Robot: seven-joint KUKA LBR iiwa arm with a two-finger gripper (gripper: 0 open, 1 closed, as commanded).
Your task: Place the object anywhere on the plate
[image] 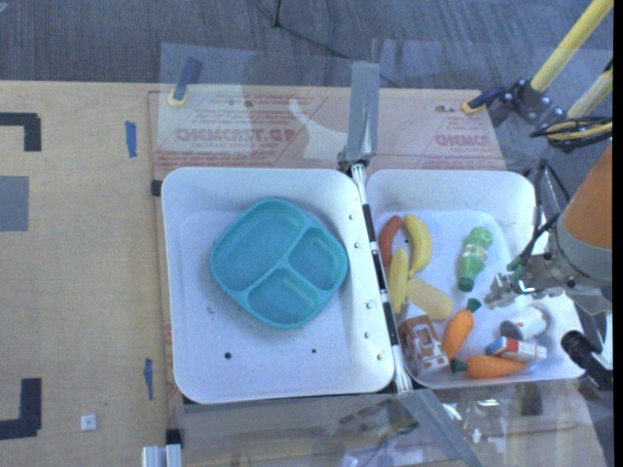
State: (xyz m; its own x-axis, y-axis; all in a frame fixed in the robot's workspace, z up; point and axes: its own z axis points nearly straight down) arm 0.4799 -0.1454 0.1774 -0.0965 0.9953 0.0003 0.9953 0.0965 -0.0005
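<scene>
Teal plate (pixel 279 261): lies bare in your left bin (pixel 185 202), three compartments up, ready to receive. Right bin (pixel 443 183): holds the loose stock, heaped together for picking — bananas (pixel 419 241), green bottle (pixel 474 254), carrots (pixel 458 333), small carton (pixel 421 342). Gripper (pixel 508 288): hangs over the right bin's far side, just beside a carrot's top. Fingers: too small for you to tell spread from closed; nothing visibly pinched. No object stands out as the chosen one.
</scene>
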